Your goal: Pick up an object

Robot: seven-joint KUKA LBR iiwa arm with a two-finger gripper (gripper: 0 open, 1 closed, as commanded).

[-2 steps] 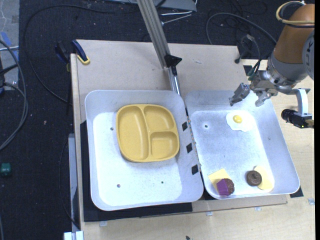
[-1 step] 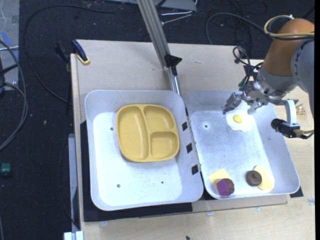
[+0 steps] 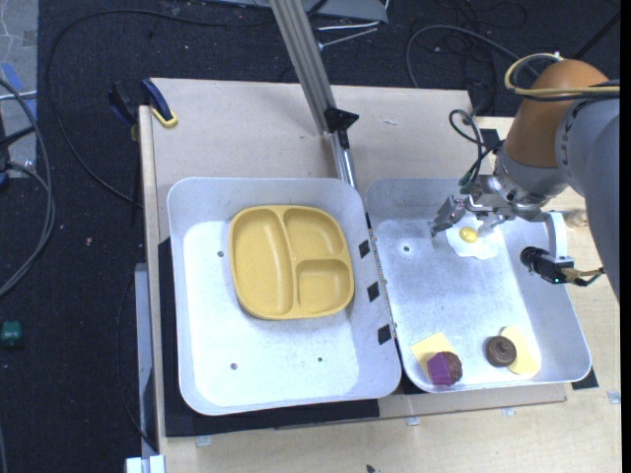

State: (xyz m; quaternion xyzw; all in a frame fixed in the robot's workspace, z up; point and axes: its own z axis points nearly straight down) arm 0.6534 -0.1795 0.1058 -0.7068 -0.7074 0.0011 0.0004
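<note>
Unlabelled white bins (image 3: 197, 363), yellow plate (image 3: 292, 261)

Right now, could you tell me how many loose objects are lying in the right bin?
3: a white-and-yellow piece at the far end under the tool, a purple object at the near edge, and a brown round object beside it. The arm may hide others.

Bare right bin (image 3: 463, 304) floor mid-bin
</note>
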